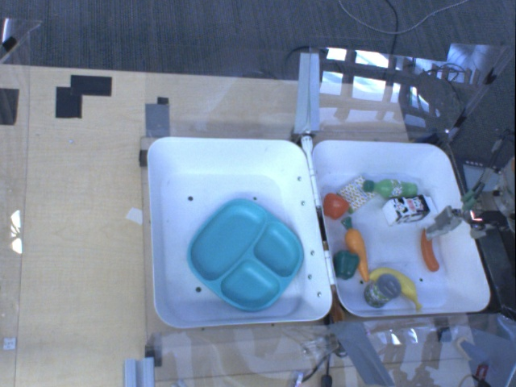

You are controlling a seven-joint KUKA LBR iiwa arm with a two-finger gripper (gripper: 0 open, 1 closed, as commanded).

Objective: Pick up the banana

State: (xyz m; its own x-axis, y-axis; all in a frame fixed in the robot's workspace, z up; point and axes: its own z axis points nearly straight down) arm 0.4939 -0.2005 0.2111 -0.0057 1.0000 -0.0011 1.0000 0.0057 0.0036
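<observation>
The gripper (446, 220) sits low over the right edge of the right bin (451, 161), and at this size I cannot tell how it is set, so nothing can be said of a hold. The banana (401, 281) lies ahead of it and off toward the near wall of that bin, down and left of the gripper in the view, with toys between and around. Its long axis runs from upper left to lower right, a shallow curve. A dull round piece (380, 291) touches its left end, and the carrot (358, 251) lies just beyond that. An orange sausage (430, 251) lies near the gripper, between it and the banana, and a milk carton (405, 209) sits just left of it. Judged from this, the move ahead is a short diagonal reach, then a turn of the wrist so the close comes across the curve, away from the round piece.
</observation>
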